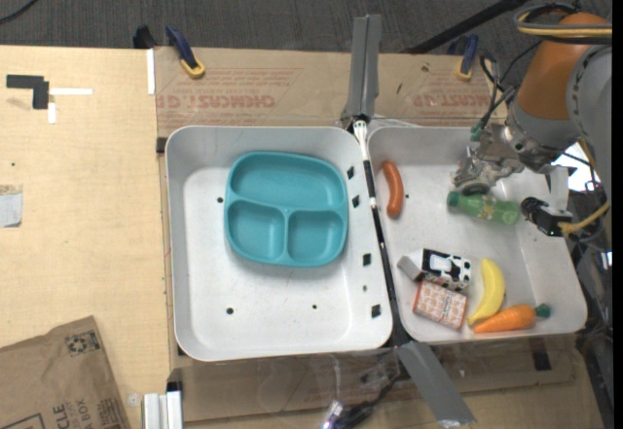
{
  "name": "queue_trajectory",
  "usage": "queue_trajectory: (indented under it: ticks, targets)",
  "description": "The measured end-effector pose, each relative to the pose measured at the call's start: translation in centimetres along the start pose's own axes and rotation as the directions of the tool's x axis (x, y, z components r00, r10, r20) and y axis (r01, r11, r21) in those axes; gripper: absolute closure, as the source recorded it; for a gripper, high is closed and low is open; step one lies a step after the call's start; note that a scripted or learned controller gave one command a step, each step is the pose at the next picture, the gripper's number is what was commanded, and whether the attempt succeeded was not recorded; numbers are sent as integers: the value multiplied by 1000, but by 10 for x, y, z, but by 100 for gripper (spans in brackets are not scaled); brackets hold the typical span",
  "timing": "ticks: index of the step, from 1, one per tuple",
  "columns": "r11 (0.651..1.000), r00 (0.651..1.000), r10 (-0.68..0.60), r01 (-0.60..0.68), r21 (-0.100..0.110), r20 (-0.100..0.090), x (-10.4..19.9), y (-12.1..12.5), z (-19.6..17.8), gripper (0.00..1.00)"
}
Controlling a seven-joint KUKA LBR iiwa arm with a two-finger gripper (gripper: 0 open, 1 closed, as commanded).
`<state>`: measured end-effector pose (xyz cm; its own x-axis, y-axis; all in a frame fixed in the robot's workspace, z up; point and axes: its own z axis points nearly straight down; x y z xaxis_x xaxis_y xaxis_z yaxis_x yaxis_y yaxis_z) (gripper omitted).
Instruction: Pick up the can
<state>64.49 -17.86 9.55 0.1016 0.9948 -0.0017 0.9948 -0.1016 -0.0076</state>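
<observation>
Setting: wooden bench (88, 223) on a dark carpeted floor, bearing two shallow white bins side by side.
Can: none of the visible items reads clearly as a can; the nearest candidate is a green cylinder lying on its side (484, 207) in the right bin (560, 271), toward its far right corner. Whether this is the can or a bottle cannot be told.
Gripper: gripper (479, 167) sits just above the green cylinder's left end, at or near touching; its open or closed state cannot be told from this slant.
Progress: judged early. Nothing is seen lifted or held; the grasp and the lift both remain.
Right bin count: one green cylinder; one sausage (392, 188) by the left wall; one black-and-white carton (446, 268); one red patterned packet (439, 304); one banana (488, 289); one carrot (507, 319) near the front right corner.
Left bin count: left bin (195, 320) holds one teal divided plate (286, 208), three compartments.
Bench extras: two clamps at the far edge, one brown paper bag at the front left corner.
</observation>
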Motion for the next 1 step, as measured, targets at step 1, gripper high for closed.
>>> queue_trajectory:
  ticks: [1]
  targets:
    - [999,999,-33,33,-4,-1,71,7,-104,100]
